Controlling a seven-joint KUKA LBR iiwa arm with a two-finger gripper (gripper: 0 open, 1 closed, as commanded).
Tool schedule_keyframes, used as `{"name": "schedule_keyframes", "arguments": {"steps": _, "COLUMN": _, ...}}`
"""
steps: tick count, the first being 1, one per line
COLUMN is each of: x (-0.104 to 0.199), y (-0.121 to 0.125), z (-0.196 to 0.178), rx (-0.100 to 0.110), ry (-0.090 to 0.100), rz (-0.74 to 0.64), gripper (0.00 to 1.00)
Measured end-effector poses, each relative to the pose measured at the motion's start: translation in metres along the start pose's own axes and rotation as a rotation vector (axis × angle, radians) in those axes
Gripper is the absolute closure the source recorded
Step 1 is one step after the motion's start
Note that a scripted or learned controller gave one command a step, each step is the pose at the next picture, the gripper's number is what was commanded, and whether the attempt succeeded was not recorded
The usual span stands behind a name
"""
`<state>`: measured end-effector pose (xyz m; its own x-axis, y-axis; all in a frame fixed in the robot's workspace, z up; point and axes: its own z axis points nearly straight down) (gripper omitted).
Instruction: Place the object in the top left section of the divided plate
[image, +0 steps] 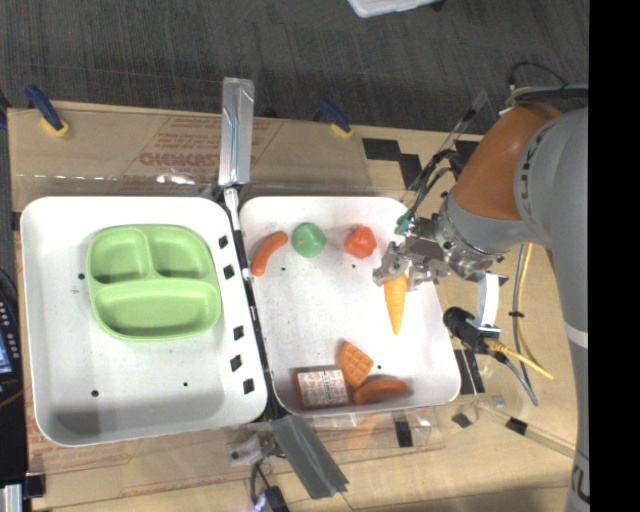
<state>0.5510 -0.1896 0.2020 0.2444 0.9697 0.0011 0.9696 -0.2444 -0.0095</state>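
A green divided plate (155, 300) lies in the left bin (60, 400), its top left section at the plate's upper left corner. In the right bin (300, 310), my gripper (398, 274) sits near the right wall. An orange carrot-shaped cone (396, 303) points downward, and its wide top sits between the fingers, so the gripper is shut on it. The cone's tip hangs over the bin floor.
The right bin also holds an orange sausage shape (267, 251), a green ball (308, 239) and a red tomato-like piece (360, 241) along the top. A waffle piece (354, 359), a small can (320, 386) and a hot dog (381, 388) lie at the bottom. A divider ridge (243, 300) separates the bins.
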Motion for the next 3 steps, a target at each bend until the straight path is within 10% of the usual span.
{"name": "schedule_keyframes", "arguments": {"steps": 1, "x": 0.01, "y": 0.002, "z": -0.098, "rx": -0.006, "ry": -0.003, "rz": -0.292, "gripper": 1.0}}
{"name": "schedule_keyframes", "arguments": {"steps": 2, "x": 0.071, "y": -0.045, "z": -0.007, "rx": 0.001, "ry": -0.001, "rz": 0.202, "gripper": 1.0}}
{"name": "schedule_keyframes", "arguments": {"steps": 3, "x": 0.081, "y": -0.071, "z": 0.109, "rx": -0.002, "ry": 0.0, "rz": 0.084, "gripper": 1.0}}
